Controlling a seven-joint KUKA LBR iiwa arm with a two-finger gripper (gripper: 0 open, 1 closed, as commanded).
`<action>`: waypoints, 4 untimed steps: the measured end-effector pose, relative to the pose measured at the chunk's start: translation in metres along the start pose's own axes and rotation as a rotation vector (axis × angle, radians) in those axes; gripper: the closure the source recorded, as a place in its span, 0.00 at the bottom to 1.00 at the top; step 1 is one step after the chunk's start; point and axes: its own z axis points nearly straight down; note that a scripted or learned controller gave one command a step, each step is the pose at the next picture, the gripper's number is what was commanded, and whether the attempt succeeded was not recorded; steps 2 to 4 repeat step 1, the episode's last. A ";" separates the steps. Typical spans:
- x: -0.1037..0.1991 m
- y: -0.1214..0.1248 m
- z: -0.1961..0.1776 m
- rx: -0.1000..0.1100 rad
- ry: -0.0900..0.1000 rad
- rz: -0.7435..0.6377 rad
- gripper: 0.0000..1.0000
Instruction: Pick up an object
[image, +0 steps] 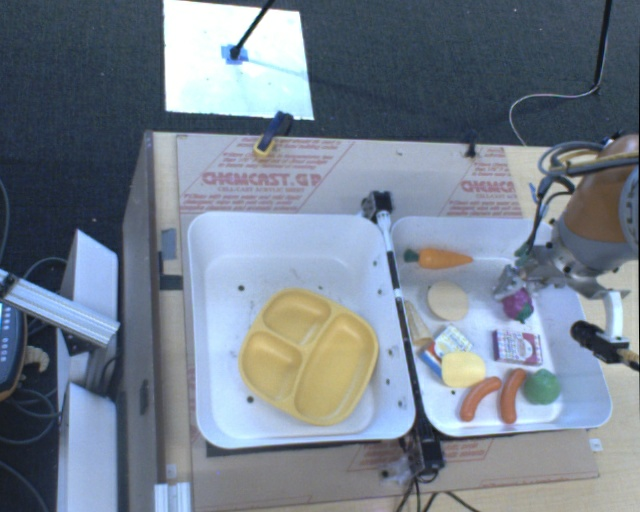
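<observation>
— Gripper (512, 282): where does it sit, and what do its fingers do?

— Mine hangs low at the right bin's (590, 400) far right side, tips at a small purple object (518, 305). Whether I grip it, I cannot tell; my wrist hides the fingers, and the arm (600, 210) is cut off at the frame's right edge.

— Other contents?

— Carrot (444, 259) along the far wall; pale disc (448, 300) mid-bin; red-and-white packet (518, 347) near the right wall; two sausages (480, 397) and a green ball (542, 387) along the near wall; a yellow piece (462, 369) beside small items too blurred to name.

— Left bin (215, 300)?

— Yellow divided tray (310, 355), toward the near right corner.

— Surroundings?

— Bench (330, 170) under printed film; dark carpet (70, 100) beyond, with a white sheet (238, 60).
</observation>
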 end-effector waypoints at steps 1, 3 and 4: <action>0.080 -0.017 -0.124 -0.001 0.001 -0.001 1.00; 0.080 -0.017 -0.124 -0.001 0.001 -0.001 1.00; 0.080 -0.017 -0.124 -0.001 0.001 -0.001 1.00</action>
